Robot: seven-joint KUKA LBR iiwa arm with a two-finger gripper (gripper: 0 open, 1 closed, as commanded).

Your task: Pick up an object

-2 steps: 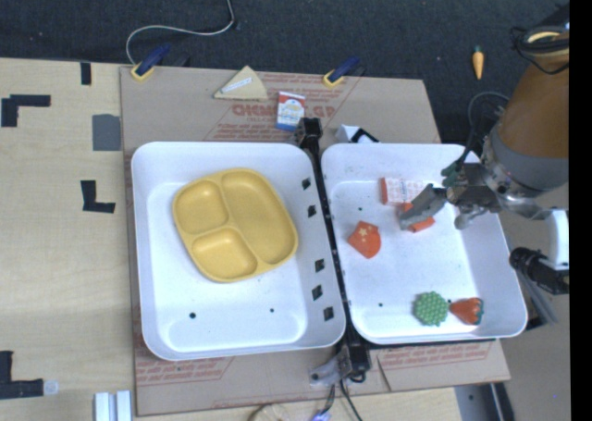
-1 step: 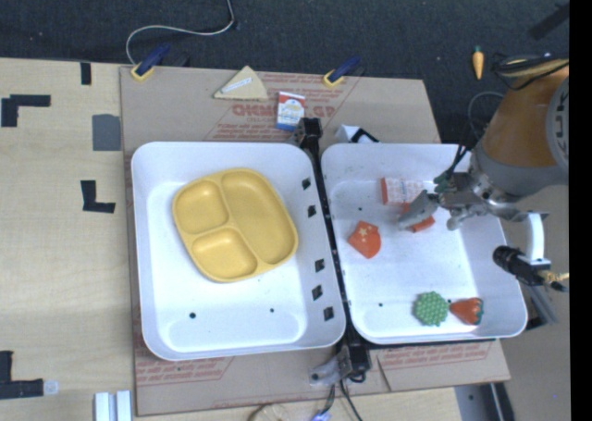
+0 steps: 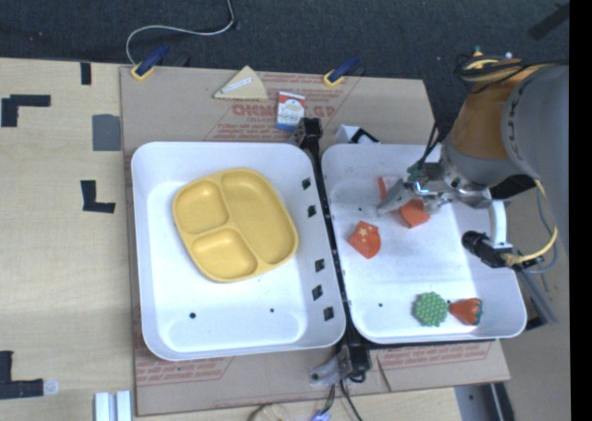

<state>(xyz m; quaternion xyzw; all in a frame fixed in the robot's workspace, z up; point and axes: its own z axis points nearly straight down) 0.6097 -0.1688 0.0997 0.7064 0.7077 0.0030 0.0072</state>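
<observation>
Your pincer [image 3: 413, 195] sits low in the right bin [image 3: 490, 317], over its upper middle, and whether it is released or clenched you cannot tell from here. Just beside the tip lies a small orange block [image 3: 415, 216], touching or nearly so; a thin red piece [image 3: 382, 187] shows at its other side. The block looks light, stiff and smooth, likely plastic, so take it across its flat sides, squarely. Further out: a red wedge [image 3: 365, 240], then a green knobbly ball [image 3: 429, 309] against a red-orange piece [image 3: 466, 310] near the front wall. The yellow divided plate [image 3: 234, 223] fills the left bin [image 3: 157, 317].
</observation>
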